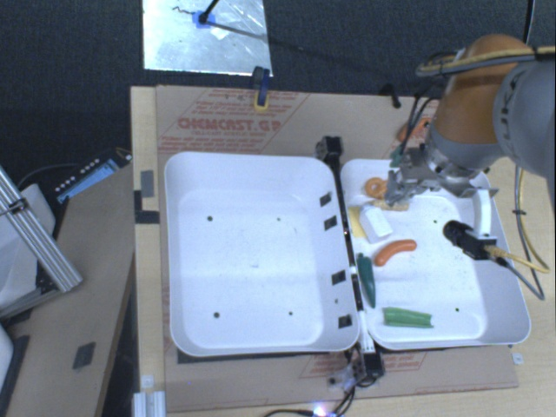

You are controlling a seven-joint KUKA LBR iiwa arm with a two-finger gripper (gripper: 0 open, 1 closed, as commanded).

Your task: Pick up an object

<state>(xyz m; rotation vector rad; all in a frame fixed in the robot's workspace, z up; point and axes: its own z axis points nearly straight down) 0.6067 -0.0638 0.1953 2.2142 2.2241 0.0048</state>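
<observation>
Two shallow white bins to reckon with: left bin at 9 o'clock on the bench, right bin at 3 o'clock, holding every candidate for the pick. Next in bulk, the arm, looming over the right bin's 12 o'clock rim; risk of scraping that wall on a steep descent. Cannot judge the spread of the gripper, blurred against the wrist; nothing seen held. Well apart from it: green strip at 6 o'clock, dark green pod at 8 o'clock, tight against the wall and awkward to straddle, orange sausage near centre. Closer in, white block at 10 o'clock and orange ring at 11 o'clock, just beside the gripper; likely to knock one while closing on the other, or to pinch both. Hard to identify the yellow sliver at 9 o'clock, half hidden by the rim.
</observation>
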